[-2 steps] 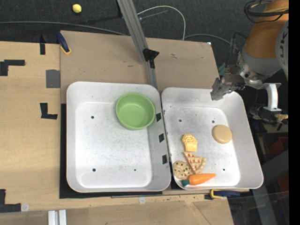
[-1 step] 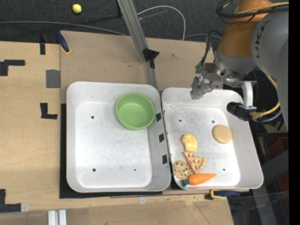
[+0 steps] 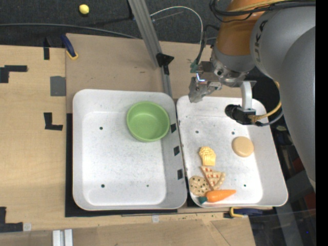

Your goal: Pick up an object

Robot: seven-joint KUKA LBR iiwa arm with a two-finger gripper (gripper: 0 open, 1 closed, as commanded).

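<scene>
The orange carrot (image 3: pixel 221 195) is the closest thing. It lies on its side, far to the right of the green bowl (image 3: pixel 148 121) and much nearer to us than the bowl. A round brown cookie (image 3: pixel 197 184) touches the carrot's green end. A red and tan wedge (image 3: pixel 213 178) that looks like a pizza slice sits against the cookie. These too are to the right of the bowl and nearer than it.

A bit farther back is a small yellow toy food (image 3: pixel 207 156). It is right of the bowl and just a little nearer than it. A round tan piece (image 3: pixel 242 147) like a bun is farther right of the bowl, off by itself.

All five toys lie in the right bin (image 3: pixel 251 178). The bowl sits the right way up in the left bin (image 3: pixel 118 173), toward the far side. Any of these could be picked up, and all of them rest in the bins.

The gripper (image 3: pixel 196 95) hangs to the right of the bowl and a little farther back, over the far corner of the right bin. I cannot tell how wide it is open or if it has hold of anything. The grey arm (image 3: pixel 287 50) reaches in from the right.

Far behind the bowl, off to the left, a little yellow ball (image 3: pixel 84 8) lies on the dark floor.
</scene>
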